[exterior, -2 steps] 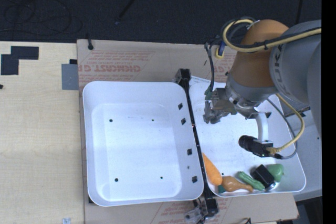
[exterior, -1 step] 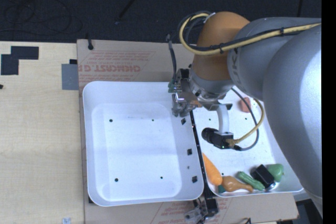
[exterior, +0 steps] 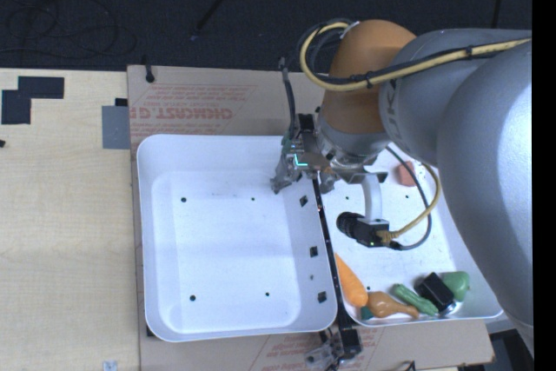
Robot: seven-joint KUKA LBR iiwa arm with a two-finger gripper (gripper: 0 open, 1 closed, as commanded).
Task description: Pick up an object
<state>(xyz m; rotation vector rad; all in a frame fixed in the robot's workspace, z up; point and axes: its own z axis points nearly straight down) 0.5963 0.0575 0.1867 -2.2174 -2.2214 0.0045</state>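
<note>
The end effector hangs over the upper right corner of the left bin, close to the wall shared with the right bin; whether it is open or closed cannot be told from here, and nothing is seen in its hold. From it the objects lie toward five o'clock, across the dividing wall, gathered in the near corner of the right bin. Nearest is an orange carrot, slim and tapered, its long axis running from eleven to five o'clock beside the divider. Just past it, toward four o'clock, lie a small tan piece, a green pod slanting across the bin floor, a black block and a green lump, all close together, some touching. A pinkish thing sits at three o'clock from the end effector, partly hidden by the arm. Both bins rest on cardboard on the desk. The coming move likely calls for crossing the divider toward five o'clock.
</note>
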